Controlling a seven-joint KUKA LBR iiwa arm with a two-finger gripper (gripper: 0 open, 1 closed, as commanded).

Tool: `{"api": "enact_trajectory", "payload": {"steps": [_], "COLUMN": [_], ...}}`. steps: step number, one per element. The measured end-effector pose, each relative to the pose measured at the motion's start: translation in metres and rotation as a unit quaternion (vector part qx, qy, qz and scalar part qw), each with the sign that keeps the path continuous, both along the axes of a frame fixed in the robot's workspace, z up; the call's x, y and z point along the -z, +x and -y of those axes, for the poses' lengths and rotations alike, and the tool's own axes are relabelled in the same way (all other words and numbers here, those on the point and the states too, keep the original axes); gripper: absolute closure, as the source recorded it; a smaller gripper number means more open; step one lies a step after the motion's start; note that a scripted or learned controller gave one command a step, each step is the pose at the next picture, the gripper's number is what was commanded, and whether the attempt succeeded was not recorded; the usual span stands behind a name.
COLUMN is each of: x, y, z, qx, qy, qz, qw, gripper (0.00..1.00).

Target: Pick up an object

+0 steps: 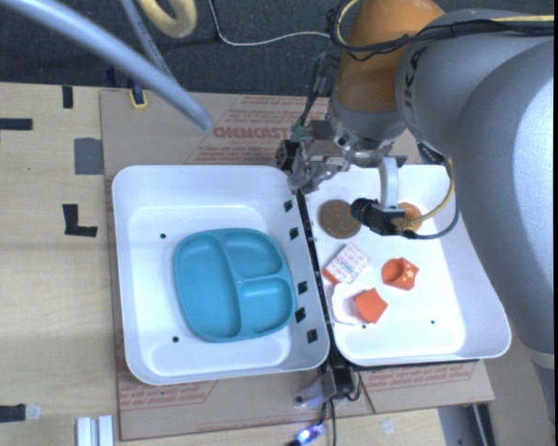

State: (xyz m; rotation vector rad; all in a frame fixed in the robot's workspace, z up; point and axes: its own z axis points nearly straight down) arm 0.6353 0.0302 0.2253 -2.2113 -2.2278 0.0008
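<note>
At upper centre, gripper [302, 167] hangs over the bins' shared wall; grip state cannot be told.
Brown disc [338, 218] lies just lower right; wrapper [346, 265] and orange blocks [399, 273] further down-frame.

Robotics lab: taped bench [37, 249], cables [260, 37].

The scene is evenly and brightly lit from above. Soft shadows are cast inside the white bins [130, 249], and a mild sheen is seen on the blue divided tray [232, 282]. The grey arm [502, 156] at right is rendered large and soft. A blurred grey tube [93, 35] is seen at upper left.
</note>
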Motion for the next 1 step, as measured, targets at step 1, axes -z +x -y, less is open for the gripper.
{"api": "enact_trajectory", "payload": {"steps": [1], "x": [-0.0025], "y": [0.0062], "z": [-0.0441], "qx": [0.001], "qy": [-0.0003], "qz": [0.001], "qw": [1.0000], "gripper": [1.00]}}
